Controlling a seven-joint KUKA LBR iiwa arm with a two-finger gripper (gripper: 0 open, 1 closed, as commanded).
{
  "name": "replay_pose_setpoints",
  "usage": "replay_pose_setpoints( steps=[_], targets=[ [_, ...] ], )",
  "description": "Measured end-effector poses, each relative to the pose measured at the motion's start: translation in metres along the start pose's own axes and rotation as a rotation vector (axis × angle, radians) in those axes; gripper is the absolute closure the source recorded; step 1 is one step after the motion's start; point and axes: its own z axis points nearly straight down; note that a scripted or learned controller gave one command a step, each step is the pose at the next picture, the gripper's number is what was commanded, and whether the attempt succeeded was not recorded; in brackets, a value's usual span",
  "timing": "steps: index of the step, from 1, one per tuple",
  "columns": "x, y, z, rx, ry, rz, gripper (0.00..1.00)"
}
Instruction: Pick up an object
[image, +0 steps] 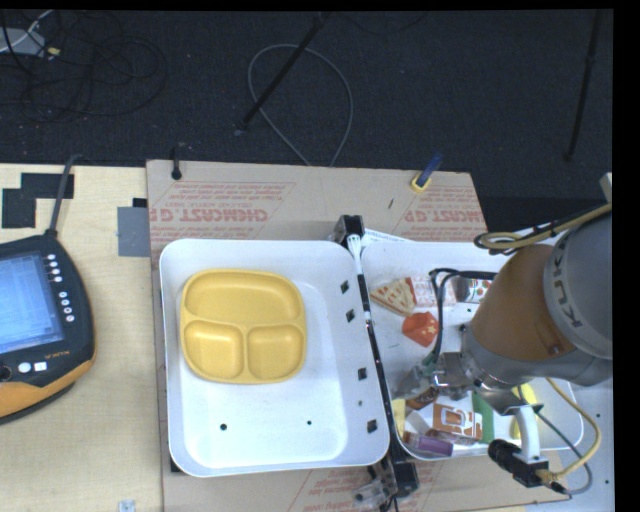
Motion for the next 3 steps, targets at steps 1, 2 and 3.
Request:
replay_pose_setpoints(
  steps=[1, 2, 3],
  targets=[
    [-0.002, 0.009, 0.000, 0.003, 0.001, -0.001, 0.00],
    [-0.003, 0.009, -0.010, 0.003, 0.002, 0.002, 1.00],
    [0.044, 0.072, -0.104, -0.009, -0.002, -0.007, 1.00]
  ],
)
